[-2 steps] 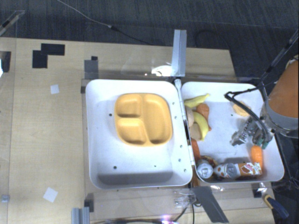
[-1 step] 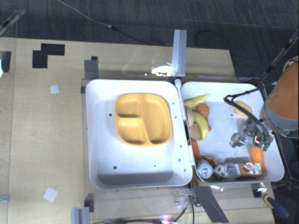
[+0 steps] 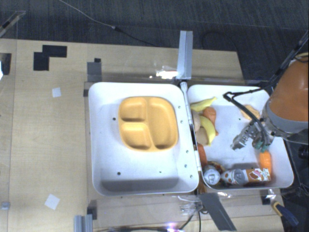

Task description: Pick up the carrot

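The carrot (image 3: 265,159) is lying in the right bin (image 3: 287,177), close to that bin's right wall and toward its near edge, its orange body pointing roughly from far to near with a bit of green at the far end. It is looking like a toy or plastic piece, so it is probably going to handle as light, stiff and rather smooth, with a tapering round body that could be rolling or slipping out from between hard fingers; the safest hold is likely across the thickest part near the green top, with the fingers closing across its width, not along its length. The end effector (image 3: 251,138) is hovering just beside and above the carrot's far end, and whether it is released or clenched I cannot tell, since the metal parts are blurring together; nothing is visibly sitting between them. Just on the near side of the carrot, a juice carton (image 3: 254,175) and two cans (image 3: 211,177) are lying along the bin's near wall, crowding the approach from that side. Toward the bin's left wall, two bananas (image 3: 207,127) and an orange-brown fruit (image 3: 209,114) are clustering. The left bin (image 3: 104,178) is carrying a yellow divided plate (image 3: 146,123), and both bins are resting on the pale wooden surface (image 3: 43,153).
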`<state>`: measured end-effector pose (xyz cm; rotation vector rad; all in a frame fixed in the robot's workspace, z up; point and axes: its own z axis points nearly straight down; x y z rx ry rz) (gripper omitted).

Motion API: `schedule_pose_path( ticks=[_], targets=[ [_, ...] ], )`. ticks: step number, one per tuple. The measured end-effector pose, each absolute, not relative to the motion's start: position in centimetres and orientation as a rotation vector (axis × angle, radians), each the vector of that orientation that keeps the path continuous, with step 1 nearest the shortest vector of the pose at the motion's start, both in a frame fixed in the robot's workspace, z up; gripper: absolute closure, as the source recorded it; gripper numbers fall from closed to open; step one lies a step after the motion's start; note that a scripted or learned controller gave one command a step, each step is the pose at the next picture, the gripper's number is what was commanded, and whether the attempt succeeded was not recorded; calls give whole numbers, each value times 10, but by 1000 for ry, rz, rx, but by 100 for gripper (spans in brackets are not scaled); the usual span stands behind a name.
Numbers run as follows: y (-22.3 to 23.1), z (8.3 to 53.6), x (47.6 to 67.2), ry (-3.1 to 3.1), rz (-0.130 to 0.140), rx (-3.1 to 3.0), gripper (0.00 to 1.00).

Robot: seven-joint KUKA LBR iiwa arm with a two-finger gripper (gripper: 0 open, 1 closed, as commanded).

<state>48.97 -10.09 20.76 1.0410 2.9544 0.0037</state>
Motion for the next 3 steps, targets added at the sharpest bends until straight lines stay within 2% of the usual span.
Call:
schedule_pose_path(
  ticks=[1, 2, 3],
  targets=[
    [-101, 208, 490, 2954, 3, 1042, 0],
    [-161, 109, 486, 2955, -1, 1070, 0],
    [-156, 89, 490, 2835, 3, 1334, 0]
  ],
)
